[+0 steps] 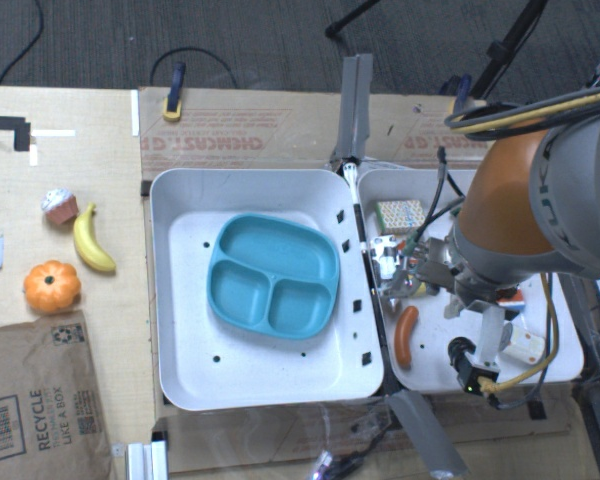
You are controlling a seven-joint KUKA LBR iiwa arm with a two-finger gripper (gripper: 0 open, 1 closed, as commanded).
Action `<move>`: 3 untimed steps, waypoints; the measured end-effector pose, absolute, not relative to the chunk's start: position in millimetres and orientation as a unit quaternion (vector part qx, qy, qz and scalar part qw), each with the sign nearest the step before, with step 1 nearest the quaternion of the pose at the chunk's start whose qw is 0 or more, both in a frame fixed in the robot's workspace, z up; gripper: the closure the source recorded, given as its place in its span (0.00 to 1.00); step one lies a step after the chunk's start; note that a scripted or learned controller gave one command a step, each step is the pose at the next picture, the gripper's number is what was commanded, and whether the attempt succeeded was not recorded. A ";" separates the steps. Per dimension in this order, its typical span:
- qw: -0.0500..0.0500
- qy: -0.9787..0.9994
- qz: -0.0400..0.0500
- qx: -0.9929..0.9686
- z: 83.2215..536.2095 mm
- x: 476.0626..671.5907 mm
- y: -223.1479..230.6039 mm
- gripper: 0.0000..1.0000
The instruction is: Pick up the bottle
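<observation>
My gripper (pixel 388 261) hangs low over the left part of the right bin (pixel 570 363), close to the wall between the two bins. The grey arm with its orange band (pixel 510 193) covers the bin's middle and hides what lies under it. A small red and white piece (pixel 514 298) peeks out from under the wrist; I cannot tell what it is. Just below the gripper lies a red sausage (pixel 405 333).
A speckled green-and-pink block (pixel 400 213) sits at the back of the right bin, and a white object (pixel 526 345) at its front right. The left bin (pixel 180 368) holds a blue divided plate (pixel 274 275). A banana (pixel 91 240), a cupcake (pixel 59 206) and a small pumpkin (pixel 52 286) lie on the bench at left.
</observation>
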State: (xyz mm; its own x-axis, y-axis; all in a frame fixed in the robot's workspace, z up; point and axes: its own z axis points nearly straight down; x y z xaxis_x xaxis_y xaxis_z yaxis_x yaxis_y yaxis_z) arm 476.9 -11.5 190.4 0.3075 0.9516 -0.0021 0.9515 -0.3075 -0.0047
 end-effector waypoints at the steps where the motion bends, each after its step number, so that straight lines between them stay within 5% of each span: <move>1: 0.000 -0.611 0.002 -0.792 228.4 477.9 -103.6 0.00; 2: 0.001 -0.627 0.001 -0.779 91.3 479.1 -158.5 0.00; 3: 0.000 -0.498 0.002 -0.867 190.7 477.5 -66.3 0.00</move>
